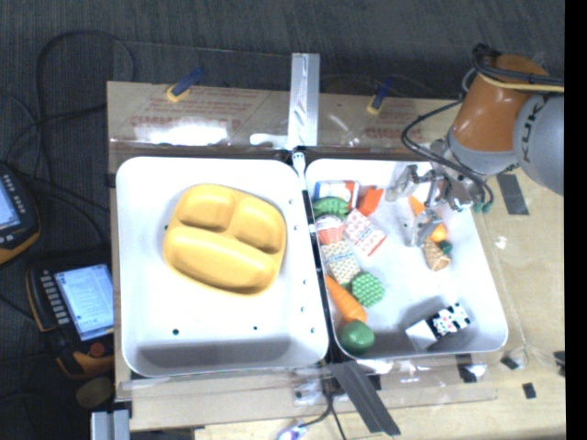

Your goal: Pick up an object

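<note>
My gripper [422, 204] hangs low over the upper right part of the right bin [486, 291], its fingers [403, 182] apart and open. A small orange piece [417, 205] shows in the gap between them; I cannot tell whether they touch it. Just below the gripper lies a tan and orange toy [437, 250]. Along the bin's left side lie a red-and-white carton [336, 191], an orange block [370, 198], checkered packets [363, 233], a green knobbly ball [368, 289], a carrot [345, 302] and a green ball [358, 337].
A black-and-white patterned box [450, 320] and a white block [421, 331] rest at the right bin's front right. The left bin [147, 328] holds a large yellow sectioned tray [225, 237]. A metal divider [304, 99] stands behind the bins.
</note>
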Robot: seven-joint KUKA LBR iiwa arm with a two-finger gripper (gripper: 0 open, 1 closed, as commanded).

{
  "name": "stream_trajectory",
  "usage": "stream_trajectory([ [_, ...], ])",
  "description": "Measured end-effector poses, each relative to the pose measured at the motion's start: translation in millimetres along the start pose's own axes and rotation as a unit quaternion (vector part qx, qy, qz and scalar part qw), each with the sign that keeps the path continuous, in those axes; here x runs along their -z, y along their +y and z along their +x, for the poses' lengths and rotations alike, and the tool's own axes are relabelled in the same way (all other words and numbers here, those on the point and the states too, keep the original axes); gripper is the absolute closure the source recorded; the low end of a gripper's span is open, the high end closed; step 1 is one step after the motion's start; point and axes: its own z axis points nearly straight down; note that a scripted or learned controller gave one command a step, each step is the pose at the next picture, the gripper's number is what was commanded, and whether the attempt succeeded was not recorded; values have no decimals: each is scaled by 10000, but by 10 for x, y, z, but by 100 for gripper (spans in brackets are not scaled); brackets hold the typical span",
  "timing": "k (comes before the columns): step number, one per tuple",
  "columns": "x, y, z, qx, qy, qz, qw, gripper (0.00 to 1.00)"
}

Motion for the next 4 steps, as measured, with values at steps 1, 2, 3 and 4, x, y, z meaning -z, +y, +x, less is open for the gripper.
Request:
stream_trajectory([
  [1, 1, 25, 146, 10, -13, 12, 10000, 0],
  [2, 6, 148, 232, -164, -17, 17, 9999, 0],
  [3, 0, 92, 28, -128, -10, 26, 9999, 0],
  [4, 2, 199, 100, -375, -16, 15, 9993, 0],
])
